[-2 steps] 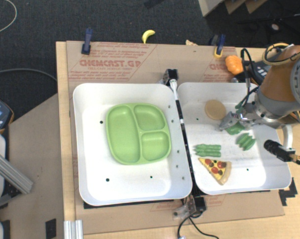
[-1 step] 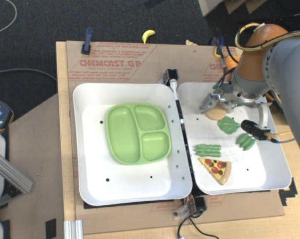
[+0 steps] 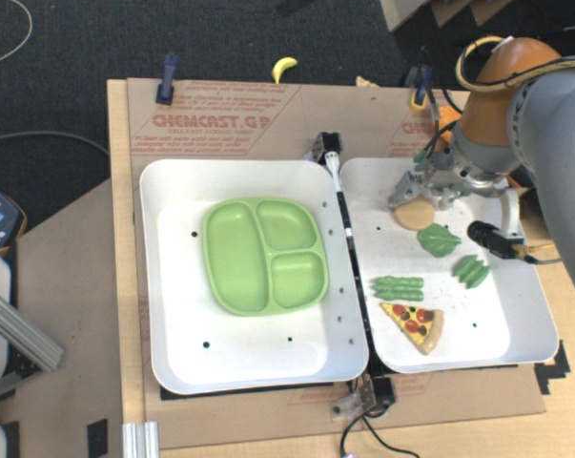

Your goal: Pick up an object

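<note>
My gripper (image 3: 426, 195) hangs low over the back of the right bin (image 3: 525, 346), open, with nothing between its fingers. A tan round piece (image 3: 414, 217) lies just in front of it, touching or nearly touching the left fingertip (image 3: 401, 197). Further forward in that bin lie a green leaf (image 3: 438, 240), green pea pods (image 3: 472, 272), a bunch of green beans (image 3: 399, 286) and a pizza slice (image 3: 415, 322). The grey arm with its orange band (image 3: 502, 74) comes in from the upper right.
The left bin (image 3: 173, 351) holds a green divided plate (image 3: 266, 254). A black part (image 3: 492, 239) juts over the right bin's right side near the leaf. A black rail (image 3: 344, 232) runs between the bins. Brown board (image 3: 230, 122) lies behind them.
</note>
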You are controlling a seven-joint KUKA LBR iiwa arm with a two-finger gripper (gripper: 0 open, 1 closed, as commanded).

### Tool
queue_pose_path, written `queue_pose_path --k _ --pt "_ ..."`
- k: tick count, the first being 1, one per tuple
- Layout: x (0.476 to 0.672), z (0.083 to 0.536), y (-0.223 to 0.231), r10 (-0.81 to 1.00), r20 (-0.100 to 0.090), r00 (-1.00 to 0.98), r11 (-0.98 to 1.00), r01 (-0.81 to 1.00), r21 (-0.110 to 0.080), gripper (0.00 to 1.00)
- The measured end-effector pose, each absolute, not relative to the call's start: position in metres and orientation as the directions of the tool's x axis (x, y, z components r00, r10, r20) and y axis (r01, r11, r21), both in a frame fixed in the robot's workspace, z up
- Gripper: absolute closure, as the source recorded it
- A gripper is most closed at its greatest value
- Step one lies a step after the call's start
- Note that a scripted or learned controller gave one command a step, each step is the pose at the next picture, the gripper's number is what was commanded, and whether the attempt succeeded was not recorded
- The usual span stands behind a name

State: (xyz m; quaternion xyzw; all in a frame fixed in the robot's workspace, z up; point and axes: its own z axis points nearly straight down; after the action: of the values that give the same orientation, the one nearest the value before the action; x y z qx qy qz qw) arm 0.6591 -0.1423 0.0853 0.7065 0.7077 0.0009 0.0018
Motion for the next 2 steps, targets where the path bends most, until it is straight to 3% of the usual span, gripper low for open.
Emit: queue_pose_path --k 1,2 --pt "0.659 0.096 -0.142 1.0 -0.003 -0.002 0.002 1.0 0.006 1.0" --pt "0.639 0.085 -0.09 1.0 0.001 -0.003 0.003 1.0 -0.002 1.0"
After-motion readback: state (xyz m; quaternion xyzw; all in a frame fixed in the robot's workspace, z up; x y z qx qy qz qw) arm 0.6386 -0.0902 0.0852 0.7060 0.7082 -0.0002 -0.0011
